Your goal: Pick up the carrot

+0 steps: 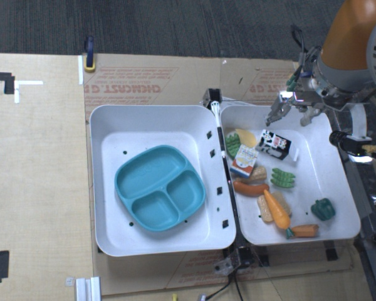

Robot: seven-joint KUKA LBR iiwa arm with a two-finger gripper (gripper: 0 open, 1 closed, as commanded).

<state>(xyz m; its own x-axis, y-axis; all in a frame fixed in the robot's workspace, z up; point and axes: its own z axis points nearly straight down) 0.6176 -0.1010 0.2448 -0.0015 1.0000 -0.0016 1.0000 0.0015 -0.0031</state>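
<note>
Near right bin (338, 231) front: 1 carrot (276, 210) wedged among toys, mis-grab risk; gripper (292, 110) open, empty, well apart

Arm (357, 24) cropped at right edge

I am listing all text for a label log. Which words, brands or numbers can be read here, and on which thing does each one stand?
Red print on the cardboard sheet: mirrored and blurred, not readable.
Small carton with blue and orange faces: print too small to read.
Black and white box: pattern only, no readable word.
</note>
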